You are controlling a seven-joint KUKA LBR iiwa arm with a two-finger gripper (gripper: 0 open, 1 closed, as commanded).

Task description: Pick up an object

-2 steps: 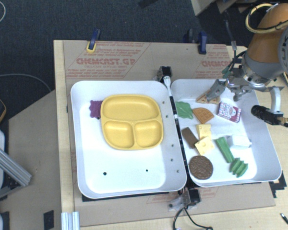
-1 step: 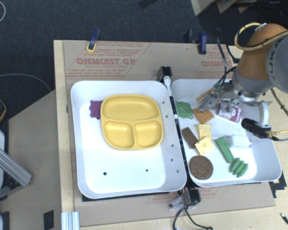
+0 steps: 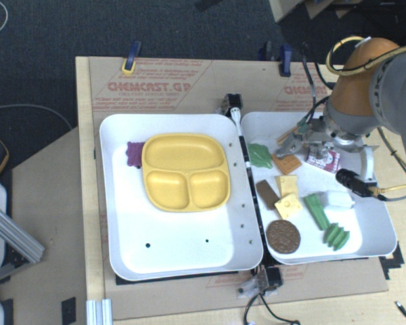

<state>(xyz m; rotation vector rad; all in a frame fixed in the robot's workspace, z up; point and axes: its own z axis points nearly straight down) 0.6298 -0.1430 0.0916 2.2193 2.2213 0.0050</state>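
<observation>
My gripper [image 3: 306,141] hangs low over the back of the right bin [image 3: 379,230]. It is just above a tan cracker [image 3: 287,162] and beside a pink and white packet [image 3: 323,158]. The arm's orange band [image 3: 357,90] rises behind it. Further items in this bin are a green leaf-shaped piece [image 3: 260,156], a brown bar [image 3: 267,193], two yellow cheese pieces [image 3: 287,195], a round brown cookie [image 3: 283,236], a green bean pod [image 3: 325,220] and a small white piece [image 3: 337,200]. I see nothing between the gripper and any of them that shows a hold.
The left bin [image 3: 122,202] holds a yellow divided plate [image 3: 186,170] with a purple item [image 3: 134,153] at its left edge. Cables loop around the arm at the right, and clamps sit at the bench's back edge.
</observation>
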